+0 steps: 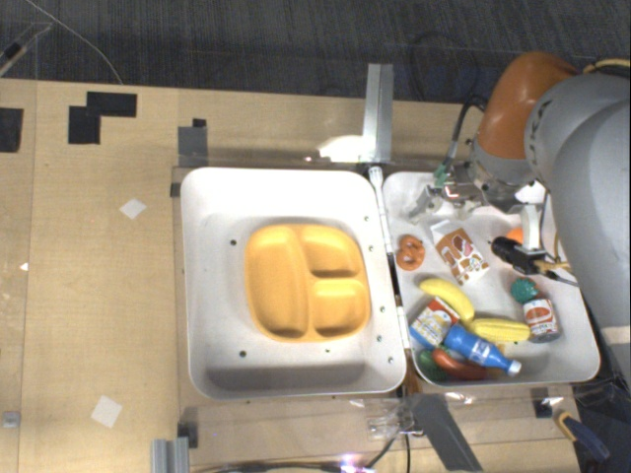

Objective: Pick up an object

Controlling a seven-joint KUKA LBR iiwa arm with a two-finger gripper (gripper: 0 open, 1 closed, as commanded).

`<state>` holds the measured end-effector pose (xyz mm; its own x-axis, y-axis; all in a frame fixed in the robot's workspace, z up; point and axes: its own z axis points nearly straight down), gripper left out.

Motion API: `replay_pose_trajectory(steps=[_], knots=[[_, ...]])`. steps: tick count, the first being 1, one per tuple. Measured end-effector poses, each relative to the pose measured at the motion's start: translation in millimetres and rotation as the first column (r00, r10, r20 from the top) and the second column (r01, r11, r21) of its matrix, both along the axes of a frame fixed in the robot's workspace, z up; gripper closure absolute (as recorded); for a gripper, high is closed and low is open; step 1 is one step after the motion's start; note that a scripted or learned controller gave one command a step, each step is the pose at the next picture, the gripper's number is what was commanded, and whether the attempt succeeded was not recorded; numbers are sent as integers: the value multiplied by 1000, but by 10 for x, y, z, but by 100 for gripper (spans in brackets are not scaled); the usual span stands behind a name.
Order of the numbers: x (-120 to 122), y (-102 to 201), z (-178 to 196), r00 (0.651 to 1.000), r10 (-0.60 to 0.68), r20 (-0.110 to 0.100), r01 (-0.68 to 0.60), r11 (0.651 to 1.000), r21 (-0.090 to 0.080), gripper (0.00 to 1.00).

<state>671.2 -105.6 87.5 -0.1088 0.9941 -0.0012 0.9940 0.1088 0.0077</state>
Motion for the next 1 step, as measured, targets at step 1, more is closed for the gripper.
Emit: replay_pose_trajectory(steps=[1], knots=[[-196, 53, -3, 980, 199, -1, -199, 980, -2, 0]])
